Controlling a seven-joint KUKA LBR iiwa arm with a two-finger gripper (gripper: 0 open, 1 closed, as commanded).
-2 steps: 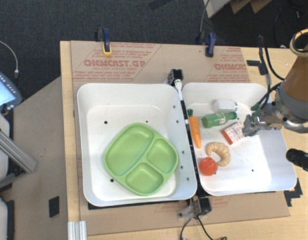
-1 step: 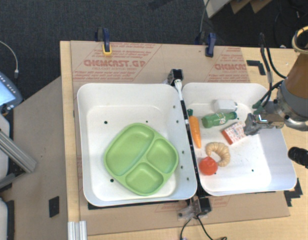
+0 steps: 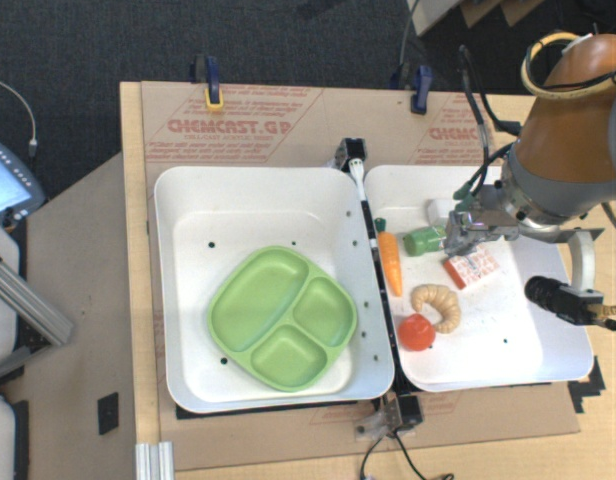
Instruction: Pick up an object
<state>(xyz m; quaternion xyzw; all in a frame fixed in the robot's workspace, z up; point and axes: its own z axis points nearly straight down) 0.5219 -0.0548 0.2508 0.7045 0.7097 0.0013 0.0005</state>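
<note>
Right bin – arm bent over, claw low

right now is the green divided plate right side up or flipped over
Right side up. The green divided plate lies flat in the left bin, and its three compartments show as hollows facing up with raised ridges between them.

A brown cardboard-faced bench top printed with red lettering, held by two blue clamps at its far edge, stands on dark grey carpet under even light.
</note>
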